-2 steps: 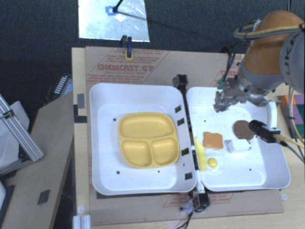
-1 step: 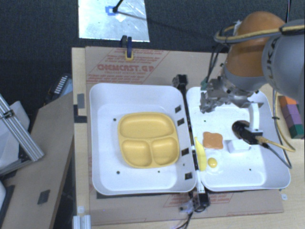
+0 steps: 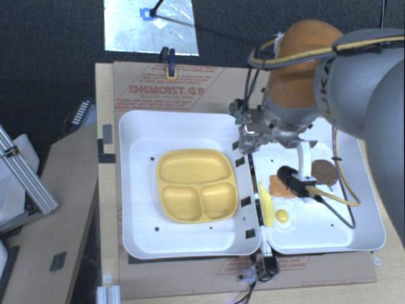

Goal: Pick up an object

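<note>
My end effector [image 3: 252,135] hangs over the 11 o'clock corner of the right bin [image 3: 370,233], just beside the wall between the two bins. I cannot tell how far open it is, and I see nothing held in it. The things to pick all lie in the right bin, apart from it. A banana [image 3: 265,203] lies at 6 o'clock from it, along the dividing wall. An egg [image 3: 282,217] rests just beside the banana at 5 o'clock. An orange piece [image 3: 276,187] sits nearer, also at 5 o'clock. A brown disc [image 3: 324,171] is at 4 o'clock. In the left bin [image 3: 136,170], a yellow tray [image 3: 196,185] lies at 8 o'clock.
</note>
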You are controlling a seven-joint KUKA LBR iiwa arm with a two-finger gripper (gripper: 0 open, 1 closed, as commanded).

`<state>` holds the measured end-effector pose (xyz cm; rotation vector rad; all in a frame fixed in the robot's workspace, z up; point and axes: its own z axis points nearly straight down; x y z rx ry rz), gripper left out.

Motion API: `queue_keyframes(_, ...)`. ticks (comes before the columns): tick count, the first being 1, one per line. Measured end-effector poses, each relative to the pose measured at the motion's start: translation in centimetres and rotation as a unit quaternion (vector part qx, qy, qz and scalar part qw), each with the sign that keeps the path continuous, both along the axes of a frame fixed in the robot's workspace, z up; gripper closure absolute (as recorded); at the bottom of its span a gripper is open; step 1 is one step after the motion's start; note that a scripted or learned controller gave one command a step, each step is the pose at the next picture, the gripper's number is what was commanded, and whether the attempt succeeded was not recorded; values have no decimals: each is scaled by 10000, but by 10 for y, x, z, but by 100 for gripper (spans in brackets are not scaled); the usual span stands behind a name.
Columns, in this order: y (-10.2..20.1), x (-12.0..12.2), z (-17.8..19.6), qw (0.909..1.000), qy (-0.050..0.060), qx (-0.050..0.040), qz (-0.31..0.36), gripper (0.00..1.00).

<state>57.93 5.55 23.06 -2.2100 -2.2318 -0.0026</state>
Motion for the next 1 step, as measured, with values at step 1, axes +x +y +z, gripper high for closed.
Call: queue_keyframes(1, 51, -6, -11, 10000, 4, 1, -1, 100)
